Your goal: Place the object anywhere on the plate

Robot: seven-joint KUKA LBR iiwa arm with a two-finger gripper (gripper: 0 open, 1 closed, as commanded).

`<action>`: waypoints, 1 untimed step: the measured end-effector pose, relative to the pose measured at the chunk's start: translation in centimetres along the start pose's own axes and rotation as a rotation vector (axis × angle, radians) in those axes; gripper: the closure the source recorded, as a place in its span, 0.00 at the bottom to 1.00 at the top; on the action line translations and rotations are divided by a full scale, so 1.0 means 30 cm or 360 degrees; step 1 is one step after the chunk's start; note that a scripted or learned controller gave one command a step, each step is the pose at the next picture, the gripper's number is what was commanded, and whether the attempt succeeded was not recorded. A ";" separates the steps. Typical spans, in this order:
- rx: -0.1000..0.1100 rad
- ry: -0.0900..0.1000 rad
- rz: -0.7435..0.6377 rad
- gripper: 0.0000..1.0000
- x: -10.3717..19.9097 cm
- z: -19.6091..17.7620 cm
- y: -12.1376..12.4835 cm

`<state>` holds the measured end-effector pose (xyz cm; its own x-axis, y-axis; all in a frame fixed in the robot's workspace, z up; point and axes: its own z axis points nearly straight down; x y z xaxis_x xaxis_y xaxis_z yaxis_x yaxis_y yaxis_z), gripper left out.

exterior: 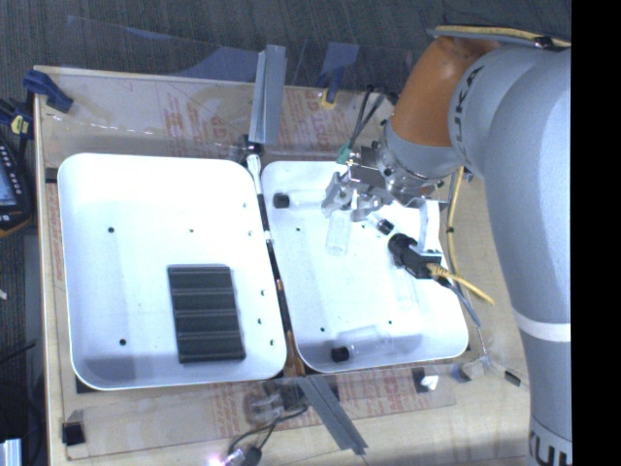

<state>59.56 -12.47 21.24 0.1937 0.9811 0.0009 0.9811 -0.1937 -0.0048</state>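
Arm (514, 192) is nearest the lens, its grey link coming in from the right with the orange band over the right bin (320, 289). Gripper (347, 198) sits low at that bin's far end. Can't tell whether it's spread or closed, too much glare and clutter there. A clear shape (337, 234) is just below it; I can't tell if that's gripped or loose.

My pick for the task object is the clear bottle-like piece with a dark cap (361, 344), lying on its side against the right bin's near wall, well away from the gripper. A small dark bit (281, 200) lies near the divider.

The plate is the dark ribbed slab (206, 314), flat in the left bin (116, 192) and bare on top. Placement looks not yet done, and the carry has to cross the divider.
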 end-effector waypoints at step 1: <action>-0.0002 -0.0001 -0.0248 1.00 0.305 0.073 0.147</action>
<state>65.63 -4.35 19.04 0.0388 0.9992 0.0009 0.9992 -0.0388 -0.0034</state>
